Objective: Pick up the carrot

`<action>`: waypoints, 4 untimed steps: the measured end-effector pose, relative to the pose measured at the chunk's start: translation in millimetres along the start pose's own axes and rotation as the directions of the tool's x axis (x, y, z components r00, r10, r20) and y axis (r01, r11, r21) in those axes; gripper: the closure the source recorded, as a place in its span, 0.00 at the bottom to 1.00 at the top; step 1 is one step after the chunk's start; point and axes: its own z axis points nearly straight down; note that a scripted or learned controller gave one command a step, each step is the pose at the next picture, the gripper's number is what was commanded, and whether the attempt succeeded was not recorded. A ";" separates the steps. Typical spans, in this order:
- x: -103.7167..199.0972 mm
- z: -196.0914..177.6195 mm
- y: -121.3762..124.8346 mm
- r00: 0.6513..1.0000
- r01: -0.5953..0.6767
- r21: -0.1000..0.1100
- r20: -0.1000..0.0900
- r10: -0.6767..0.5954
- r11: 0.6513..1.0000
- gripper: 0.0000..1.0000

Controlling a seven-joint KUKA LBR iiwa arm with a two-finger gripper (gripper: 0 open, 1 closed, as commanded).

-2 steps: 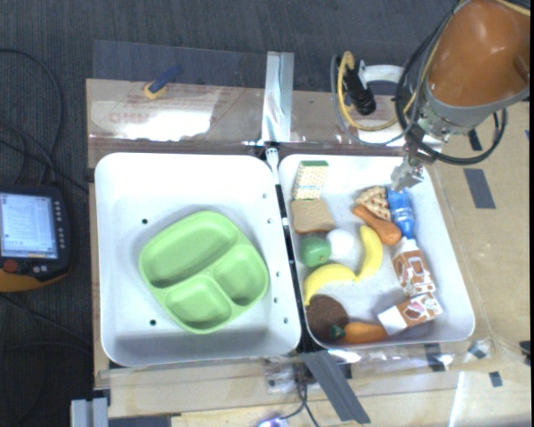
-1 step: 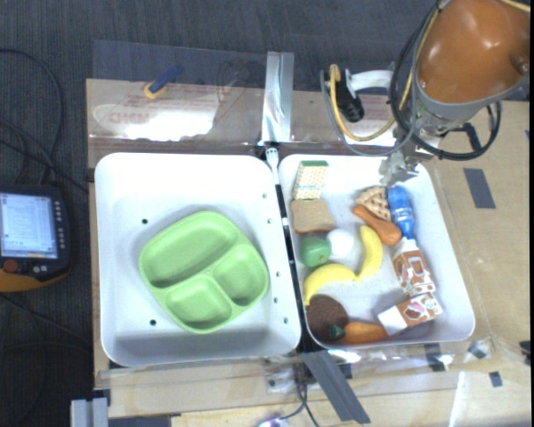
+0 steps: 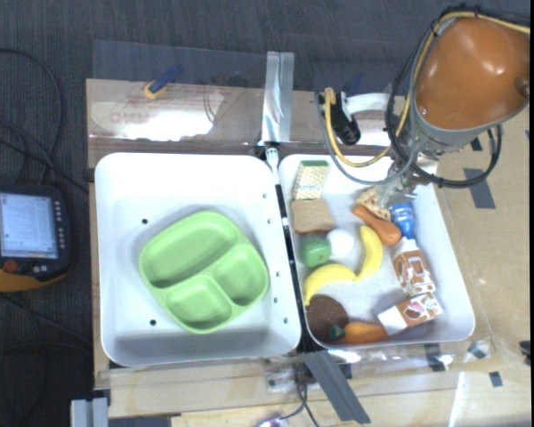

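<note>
Plastic play food crowds the right white bin point(image 3: 458, 314), a shallow, smooth tray with rounded corners. The carrot point(image 3: 367, 333) lies along the bin's lower edge: a short orange taper with a green stub at its left end, touching a dark brown, rough-looking ball point(image 3: 325, 311) on its left and a tilted printed carton point(image 3: 410, 312) on its right. Above these sit a curved yellow banana point(image 3: 351, 263), a small white ball point(image 3: 342, 242), a glossy green piece point(image 3: 316, 253), a tan slice of bread point(image 3: 312, 215) and a pale patterned box point(image 3: 311, 179).

The gripper point(image 3: 399, 185) hangs at the bin's upper right, well apart from the carrot, just above an orange-red elongated piece point(image 3: 380, 224) and beside a blue-capped bottle point(image 3: 407, 247). It is small, blurred and tangled with yellow and black cables point(image 3: 338, 140), so whether the claw is wide or narrow cannot be told. The arm's glossy orange band point(image 3: 472, 65) bulges over it, partly cut off by the frame's top right.

The left bin point(image 3: 125, 185) holds a matte lime-green divided plate point(image 3: 205, 269). A handheld control screen point(image 3: 22, 234) lies on dark carpet at the left edge, partly cropped.
</note>
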 end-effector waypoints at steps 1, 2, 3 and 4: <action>44.8 4.0 -20.6 1.000 -0.007 0.001 0.000 0.007 1.000 1.00; 52.6 11.2 -3.8 1.000 -0.004 0.000 -0.001 0.004 1.000 1.00; 56.0 9.8 11.2 1.000 -0.003 0.000 -0.003 0.003 1.000 1.00; 42.6 -0.9 17.4 1.000 -0.002 0.000 -0.001 0.002 1.000 1.00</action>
